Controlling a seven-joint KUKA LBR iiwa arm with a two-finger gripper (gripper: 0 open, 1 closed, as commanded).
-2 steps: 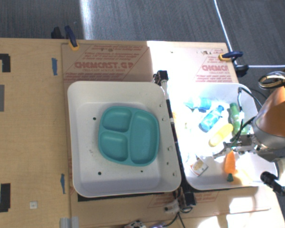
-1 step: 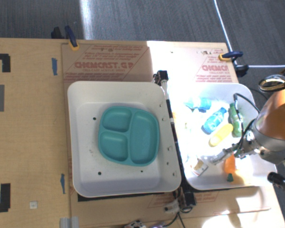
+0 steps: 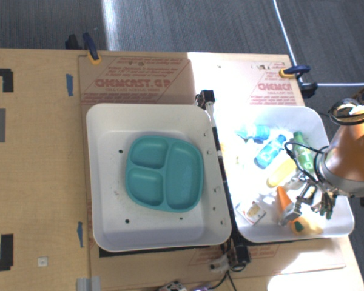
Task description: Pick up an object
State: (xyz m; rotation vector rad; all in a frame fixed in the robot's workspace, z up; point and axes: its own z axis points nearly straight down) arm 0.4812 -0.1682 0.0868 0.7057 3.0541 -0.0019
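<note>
smooth matt teal plastic tray [image 3: 165, 173]

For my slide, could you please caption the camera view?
Arm's hand low in right bin among small objects; teal tray in left bin.

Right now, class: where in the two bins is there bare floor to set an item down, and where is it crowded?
Left bin: bare floor rings the teal divided plate, widest along its left wall and near edge. Right bin: a bare patch at its near-left, beside the divider. Its far and right parts are crowded with small items around the tool.
</note>
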